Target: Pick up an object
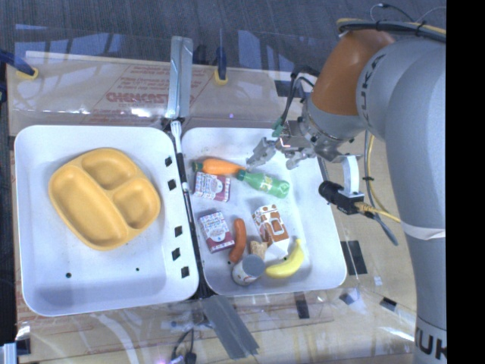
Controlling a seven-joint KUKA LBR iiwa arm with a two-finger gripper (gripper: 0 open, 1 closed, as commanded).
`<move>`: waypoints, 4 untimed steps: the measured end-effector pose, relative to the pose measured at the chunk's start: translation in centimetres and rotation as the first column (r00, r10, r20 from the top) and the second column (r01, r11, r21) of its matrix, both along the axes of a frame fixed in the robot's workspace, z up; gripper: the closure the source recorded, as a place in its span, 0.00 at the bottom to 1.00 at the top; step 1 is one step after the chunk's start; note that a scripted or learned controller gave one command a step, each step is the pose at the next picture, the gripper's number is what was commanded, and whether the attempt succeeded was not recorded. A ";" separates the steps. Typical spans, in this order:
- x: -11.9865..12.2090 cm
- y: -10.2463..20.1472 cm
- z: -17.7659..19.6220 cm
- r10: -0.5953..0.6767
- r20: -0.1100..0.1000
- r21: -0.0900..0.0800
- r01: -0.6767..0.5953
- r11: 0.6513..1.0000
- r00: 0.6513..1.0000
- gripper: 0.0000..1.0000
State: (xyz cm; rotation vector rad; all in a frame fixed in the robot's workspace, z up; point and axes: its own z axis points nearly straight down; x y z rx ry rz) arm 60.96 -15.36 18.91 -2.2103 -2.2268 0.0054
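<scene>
My gripper [276,155] hangs over the back of the right bin [322,226], fingers spread open with nothing between them. Just below and in front of it lie an orange carrot [220,167] and a green bottle [267,182], both on their sides. Further forward in the same bin are a red and white carton [212,186], a red packet [216,230], a sausage [239,240], a white and brown carton [270,224], a banana [288,261] and a small can [248,268].
The left bin [45,279] holds a yellow divided plate [104,196]. A ridge with black clips [182,226] separates the two bins. The grey arm with its orange band [345,74] comes in from the right, cables trailing beside the right bin.
</scene>
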 end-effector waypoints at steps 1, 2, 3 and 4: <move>-3.8 -0.6 -5.4 0.090 0.001 0.000 -0.090 0.996 0.996 0.00; -10.3 -0.4 -9.7 0.146 0.008 -0.003 -0.146 0.989 0.989 0.00; -10.1 -0.5 -8.8 0.151 0.009 -0.005 -0.151 0.989 0.989 1.00; -12.3 -0.2 6.4 -0.131 0.004 -0.002 0.131 0.991 0.991 1.00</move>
